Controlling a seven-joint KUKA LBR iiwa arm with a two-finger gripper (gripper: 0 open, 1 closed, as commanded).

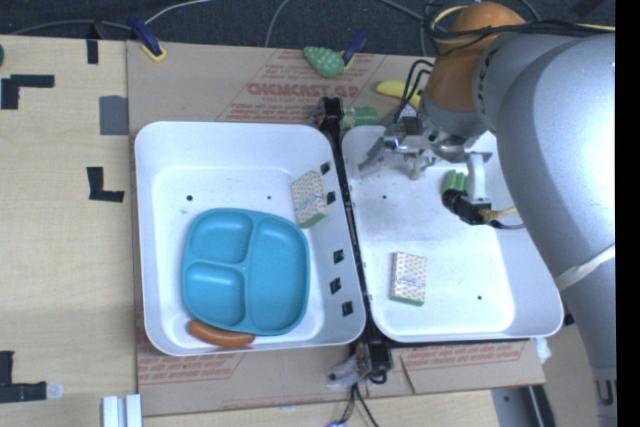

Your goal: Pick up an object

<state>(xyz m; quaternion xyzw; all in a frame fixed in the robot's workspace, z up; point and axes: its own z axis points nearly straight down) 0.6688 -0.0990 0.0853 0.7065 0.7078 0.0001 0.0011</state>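
Observation:
My gripper (392,165) hangs low over the back left part of the right bin (500,310), close to the divider. Its fingers (372,159) are spread open with nothing between them. A small green object (455,181) lies just right of the gripper, partly covered by the wrist. A patterned rectangular block (408,277) lies flat toward the front of the right bin, well clear of the gripper. In the left bin (165,215) are a blue divided plate (246,270), an orange sausage-shaped item (220,335) at the plate's front edge, and a second patterned block (310,197) by the divider.
The grey arm fills the right side above the right bin. Behind the bins, on the cardboard, lie a green object (324,61) and a yellow one (392,88). Cables run along the back and a black cable (480,211) loops near the wrist.

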